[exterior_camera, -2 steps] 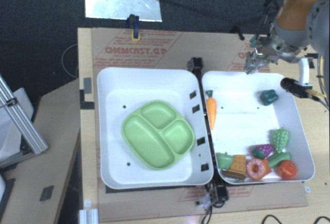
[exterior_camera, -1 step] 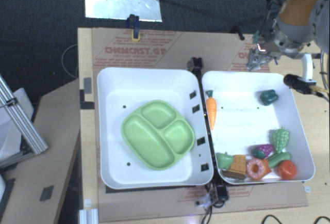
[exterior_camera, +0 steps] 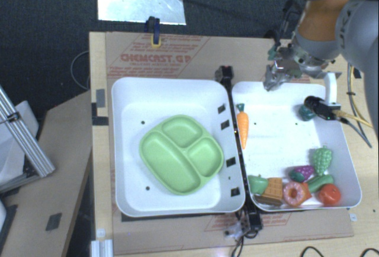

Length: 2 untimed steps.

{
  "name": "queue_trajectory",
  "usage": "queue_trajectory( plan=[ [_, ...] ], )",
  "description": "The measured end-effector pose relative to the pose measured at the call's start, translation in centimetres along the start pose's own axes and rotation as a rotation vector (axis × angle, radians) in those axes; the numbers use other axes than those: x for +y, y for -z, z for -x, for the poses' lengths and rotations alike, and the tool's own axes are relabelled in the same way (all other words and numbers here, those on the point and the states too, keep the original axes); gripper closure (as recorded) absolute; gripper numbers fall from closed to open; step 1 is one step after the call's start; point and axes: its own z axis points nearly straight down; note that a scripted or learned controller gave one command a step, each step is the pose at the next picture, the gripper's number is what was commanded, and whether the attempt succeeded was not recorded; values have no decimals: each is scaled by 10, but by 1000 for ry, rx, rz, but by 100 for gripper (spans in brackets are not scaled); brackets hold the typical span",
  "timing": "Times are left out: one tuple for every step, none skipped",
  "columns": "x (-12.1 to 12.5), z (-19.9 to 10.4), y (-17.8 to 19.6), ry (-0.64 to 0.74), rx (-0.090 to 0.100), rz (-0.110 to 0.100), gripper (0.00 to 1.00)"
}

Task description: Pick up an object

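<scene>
The metal gripper [exterior_camera: 276, 79] hangs over the right bin's [exterior_camera: 278, 131] far rim; whether it is open, I cannot tell. A smooth green divided plate [exterior_camera: 180, 154] lies in the left bin [exterior_camera: 127, 108].

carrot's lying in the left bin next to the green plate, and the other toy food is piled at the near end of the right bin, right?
Not quite: the carrot lies in the right bin, against its left wall by the divider. The green plate sits alone in the left bin. The other toy food is indeed piled at the right bin's near end, as the camera view shows.
</scene>
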Motion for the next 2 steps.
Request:
queue_trajectory(
  plan=[
    [-11,-44,8,-1,-1,1,100],
    [-31,-93,18,-1,0,0,100]
  ],
)
